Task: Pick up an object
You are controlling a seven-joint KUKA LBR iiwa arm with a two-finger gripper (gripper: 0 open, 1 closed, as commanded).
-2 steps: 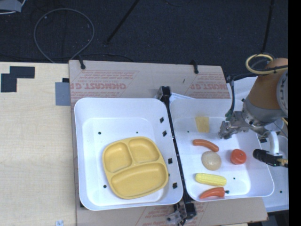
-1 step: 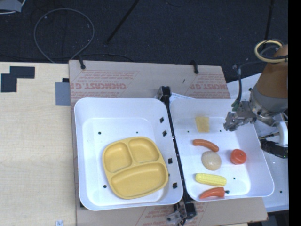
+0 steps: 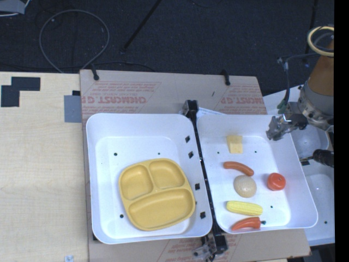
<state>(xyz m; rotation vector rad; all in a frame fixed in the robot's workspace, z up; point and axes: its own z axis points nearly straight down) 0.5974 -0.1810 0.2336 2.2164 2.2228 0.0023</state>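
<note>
Six items lie loose in the right bin [image 3: 305, 201] — cheese [image 3: 235, 144], sausage [image 3: 238, 168], potato [image 3: 245, 186], tomato [image 3: 276, 181], corn [image 3: 244, 207], chili [image 3: 246, 224]. Nothing is picked yet. The gripper [image 3: 277, 127] hangs over the bin's upper right rim — grasp state unclear. The middle offers open room; the tomato sits apart.

An orange band is seen above the arm's [image 3: 319, 94] grey wrist, with a metallic gripper [image 3: 277, 126] and black cables attached.
</note>
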